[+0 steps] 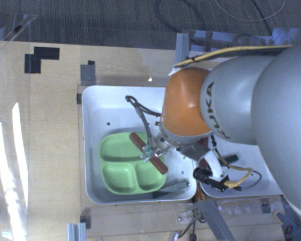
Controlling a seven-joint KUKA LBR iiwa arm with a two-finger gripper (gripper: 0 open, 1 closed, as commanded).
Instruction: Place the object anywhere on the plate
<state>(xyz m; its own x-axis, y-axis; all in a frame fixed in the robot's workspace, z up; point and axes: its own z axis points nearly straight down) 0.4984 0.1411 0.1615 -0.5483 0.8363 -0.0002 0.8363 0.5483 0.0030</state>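
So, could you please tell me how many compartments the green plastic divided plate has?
3. On the green plastic divided plate, one long compartment lies along the far side and two smaller ones, left and right, lie nearer the camera. The brown stick covers part.

Your grey arm (pixel 251 99) reaches in from the right, orange band (pixel 185 104) above the wrist, gripper (pixel 151 153) pointing down-left.

A pale wooden bench (pixel 45 149) carries two shallow white bins: the left bin (pixel 93 134) and the right bin (pixel 271 187), side by side.
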